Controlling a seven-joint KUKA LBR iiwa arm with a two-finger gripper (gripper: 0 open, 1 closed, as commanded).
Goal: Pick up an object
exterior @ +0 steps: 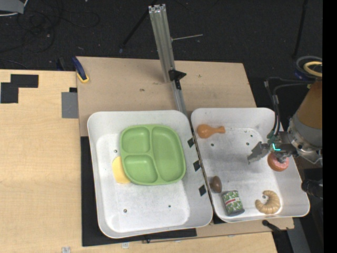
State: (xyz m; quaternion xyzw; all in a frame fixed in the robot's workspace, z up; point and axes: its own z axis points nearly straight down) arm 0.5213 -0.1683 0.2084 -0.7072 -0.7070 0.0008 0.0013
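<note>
My gripper [261, 153] hangs over the right side of the right bin [239, 121], reaching in from the right edge. A round red and pink object [278, 163] lies just to its lower right, close against the gripper body; whether they touch is unclear. Also in this bin are an orange pear-shaped toy [210, 131] at the upper left, a small brown object [215, 183] at the lower left, a green can [232, 202] near the front and a tan croissant [268, 202] at the front right.
The left bin [105, 204] holds a green divided plate [152, 154] with a yellow object [120, 171] tucked under its left edge. A metal post [163, 41] rises behind the bins. Black clips [196, 165] sit along the seam between the bins.
</note>
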